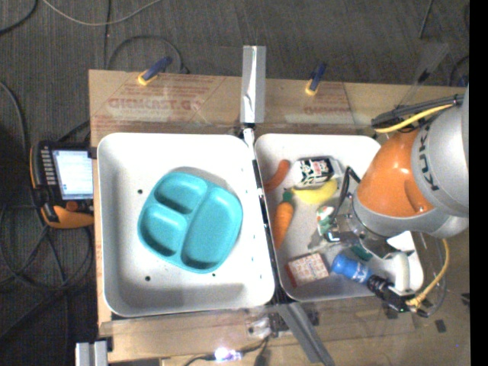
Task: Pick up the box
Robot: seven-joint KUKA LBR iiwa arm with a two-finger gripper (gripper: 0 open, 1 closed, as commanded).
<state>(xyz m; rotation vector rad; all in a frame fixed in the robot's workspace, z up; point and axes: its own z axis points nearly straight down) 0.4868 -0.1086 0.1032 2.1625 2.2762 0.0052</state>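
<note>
Dark carpet with loose cables runs all around a wooden bench (191, 101) that carries two white bins side by side. Over the right bin (358, 139) the claw (329, 233) hangs low near the middle, under the grey arm (446, 166) with its orange band, and honestly I can't tell how it's set because the wrist hides most of it.

Just below the claw, near the right bin's front edge, sits the box (306, 268), a small reddish one lying flat, apart from the claw. Right beside the box is a blue bottle (349, 268) on its side. Toward the bin's left wall there's a carrot (282, 221), and another orange piece (276, 175) lies further back along that wall. A banana (314, 194) sits near the back, touching a small black-and-white carton (314, 170).

The left bin (122, 204) holds a turquoise divided plate (191, 219) around its middle. A handheld screen (65, 181) sits off the bench's left edge.
</note>
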